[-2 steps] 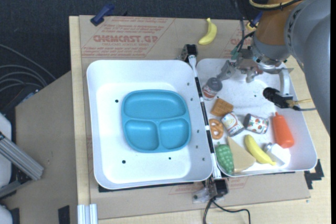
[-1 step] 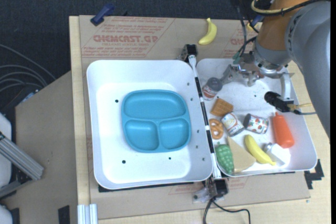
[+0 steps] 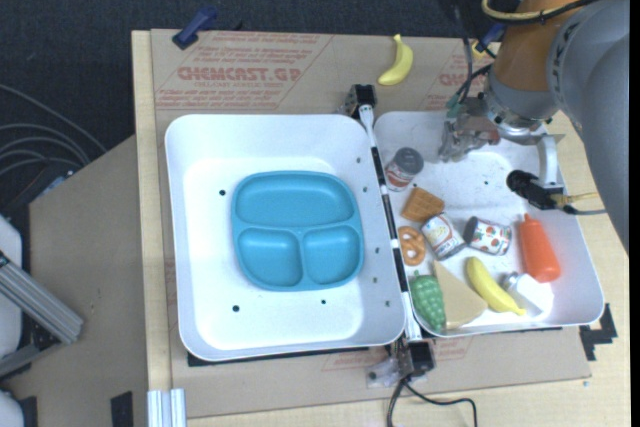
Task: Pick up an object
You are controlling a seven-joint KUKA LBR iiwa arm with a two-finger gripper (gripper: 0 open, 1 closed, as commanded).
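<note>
My gripper point(image 3: 457, 141) hangs over the far left part of the right bin point(image 3: 590, 300), with bare white bin floor below it. The nearest thing is a small can with a grey lid point(image 3: 405, 165), just to its left. Farther toward the front lie a brown cracker point(image 3: 422, 205), a pretzel point(image 3: 411, 242), two small cans point(image 3: 442, 235) point(image 3: 488, 236), an orange bottle point(image 3: 540, 249), a yellow banana point(image 3: 487, 283), a green piece point(image 3: 428, 301) and a tan wedge point(image 3: 461, 303). I see nothing held at the gripper.
The left bin point(image 3: 190, 215) holds a blue divided plate point(image 3: 296, 227). A second banana point(image 3: 397, 63) lies outside the bins on the cardboard behind them. A blue item point(image 3: 193, 28) sits at the cardboard's far left corner.
</note>
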